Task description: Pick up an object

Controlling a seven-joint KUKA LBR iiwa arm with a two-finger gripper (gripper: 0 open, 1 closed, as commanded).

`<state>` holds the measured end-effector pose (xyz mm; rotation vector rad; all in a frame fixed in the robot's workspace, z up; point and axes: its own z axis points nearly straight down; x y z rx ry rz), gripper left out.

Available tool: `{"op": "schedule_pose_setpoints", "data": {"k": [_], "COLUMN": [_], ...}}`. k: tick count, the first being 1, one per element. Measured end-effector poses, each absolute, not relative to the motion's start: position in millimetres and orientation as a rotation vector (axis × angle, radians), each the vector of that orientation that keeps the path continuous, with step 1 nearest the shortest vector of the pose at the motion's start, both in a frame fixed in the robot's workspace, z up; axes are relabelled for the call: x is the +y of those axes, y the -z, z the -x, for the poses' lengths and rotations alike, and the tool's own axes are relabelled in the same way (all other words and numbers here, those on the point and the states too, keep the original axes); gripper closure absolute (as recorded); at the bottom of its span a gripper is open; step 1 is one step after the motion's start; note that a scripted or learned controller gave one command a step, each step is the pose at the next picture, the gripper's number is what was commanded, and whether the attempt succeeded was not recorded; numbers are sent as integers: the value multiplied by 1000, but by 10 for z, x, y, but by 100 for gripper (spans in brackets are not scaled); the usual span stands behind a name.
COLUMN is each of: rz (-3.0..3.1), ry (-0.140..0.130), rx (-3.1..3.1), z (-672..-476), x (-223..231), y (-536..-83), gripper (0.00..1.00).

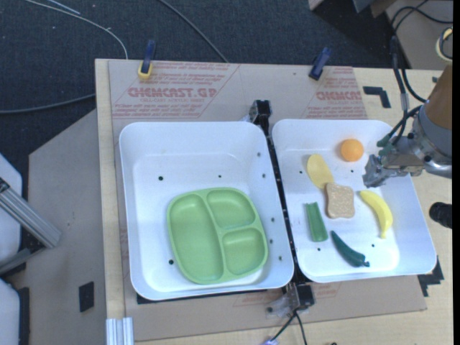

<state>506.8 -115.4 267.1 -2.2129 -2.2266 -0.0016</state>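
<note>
The dark green pepper (349, 250) lies at the front of the right bin (410, 264), closest to us. The gripper (379, 172) hangs just above the top of the yellow banana (379, 211), so that looks like the thing to grab. I cannot tell if it is open or closed. The banana looks light, smooth and a bit slippery; its middle seems the best place to pinch. Beside it sit the toast (340, 200), a green stick (315, 221) and an orange (351, 150).
</note>
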Motion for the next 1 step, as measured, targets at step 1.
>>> {"op": "schedule_pose_setpoints", "data": {"k": [1], "rz": [2211], "ry": [-2], "rx": [-2224], "z": [-5017], "x": [-576], "y": [-2500], "gripper": [100]}}
